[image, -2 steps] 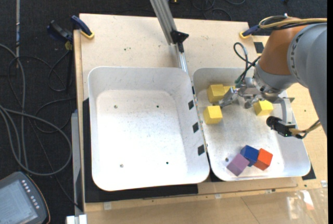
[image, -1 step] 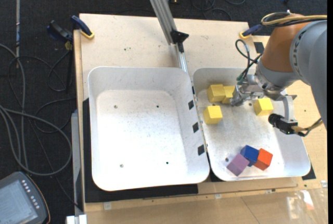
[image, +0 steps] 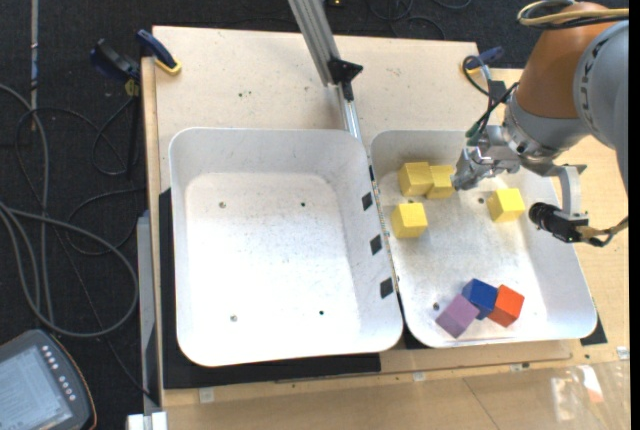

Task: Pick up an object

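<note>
The right bin [image: 560,288] holds several blocks. Two yellow blocks [image: 424,180] sit touching near its back, a third yellow block [image: 409,218] lies just in front of them, and a fourth yellow block [image: 506,204] lies further right. A purple block [image: 457,315], a blue block [image: 481,296] and an orange block [image: 507,305] cluster at the front. My gripper [image: 468,176] is low in the right bin, right beside the touching yellow pair, on their right side. Nothing shows between its fingers.
The left bin [image: 200,218] sits beside the right one on the bench. A metal pole [image: 305,3] slants down to the bins' shared back edge. Clamps sit at the bench's back corners. A black part of the arm [image: 557,221] juts over the right bin's right side.
</note>
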Action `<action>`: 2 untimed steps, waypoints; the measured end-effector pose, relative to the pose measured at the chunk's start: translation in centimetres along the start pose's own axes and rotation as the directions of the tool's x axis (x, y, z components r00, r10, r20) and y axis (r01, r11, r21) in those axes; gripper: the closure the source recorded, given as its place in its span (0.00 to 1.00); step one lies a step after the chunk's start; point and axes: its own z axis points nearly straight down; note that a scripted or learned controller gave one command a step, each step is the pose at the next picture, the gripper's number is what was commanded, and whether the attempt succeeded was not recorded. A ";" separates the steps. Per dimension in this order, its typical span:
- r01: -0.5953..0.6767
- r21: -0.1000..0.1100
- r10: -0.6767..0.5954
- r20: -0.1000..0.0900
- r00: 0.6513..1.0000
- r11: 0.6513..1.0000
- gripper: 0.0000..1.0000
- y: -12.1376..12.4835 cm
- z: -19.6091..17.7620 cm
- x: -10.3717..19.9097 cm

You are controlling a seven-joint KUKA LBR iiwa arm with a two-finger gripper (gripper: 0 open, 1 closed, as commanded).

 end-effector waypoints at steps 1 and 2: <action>0.001 -0.003 -0.001 0.001 1.000 1.000 1.00 0.3 -6.5 0.0; 0.003 -0.003 -0.003 0.001 1.000 1.000 1.00 1.0 -12.0 0.9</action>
